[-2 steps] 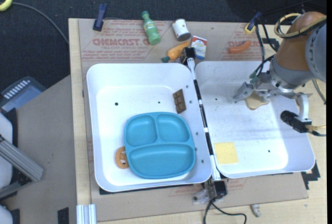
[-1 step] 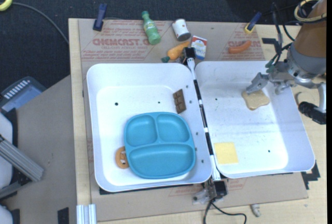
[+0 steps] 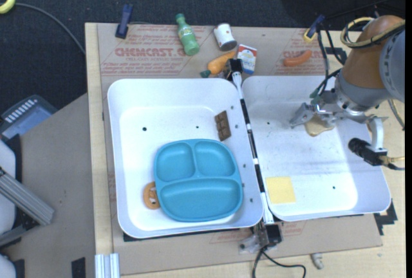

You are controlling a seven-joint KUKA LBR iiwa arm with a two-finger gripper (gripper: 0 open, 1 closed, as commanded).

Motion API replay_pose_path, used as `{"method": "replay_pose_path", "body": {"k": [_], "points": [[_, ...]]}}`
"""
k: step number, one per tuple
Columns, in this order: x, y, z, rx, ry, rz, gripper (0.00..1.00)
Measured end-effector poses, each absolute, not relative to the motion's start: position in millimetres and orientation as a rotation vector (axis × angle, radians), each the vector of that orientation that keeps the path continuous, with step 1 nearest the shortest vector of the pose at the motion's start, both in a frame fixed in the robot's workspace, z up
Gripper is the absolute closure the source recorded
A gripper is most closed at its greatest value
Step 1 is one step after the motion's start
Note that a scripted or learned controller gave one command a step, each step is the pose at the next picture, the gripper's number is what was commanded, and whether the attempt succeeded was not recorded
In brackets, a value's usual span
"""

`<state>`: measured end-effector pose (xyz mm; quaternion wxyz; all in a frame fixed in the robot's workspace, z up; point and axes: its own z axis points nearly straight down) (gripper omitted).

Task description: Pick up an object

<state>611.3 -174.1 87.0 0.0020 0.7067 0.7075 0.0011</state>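
While I reach in over the right bin [image 3: 360,203], my claw [image 3: 313,117] hangs low above a tan object [image 3: 318,127].

Whether my claw is open or closed, I cannot tell. A yellow square [image 3: 280,190] lies below-left of it; a blue tray [image 3: 197,179] sits far left.

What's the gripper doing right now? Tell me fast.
Gripper: down in the right bin, over a tan object; open, shut or holding cannot be told from this view.
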Motion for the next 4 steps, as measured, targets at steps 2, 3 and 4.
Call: {"method": "replay_pose_path", "body": {"k": [2,3,4], "points": [[600.6,-185,132,2.219,2.219,0.001,0.0],[592.2,-183,102,2.223,2.223,-0.001,0.0],[653.9,-199,85,2.219,2.222,0.0,0.0]]}}
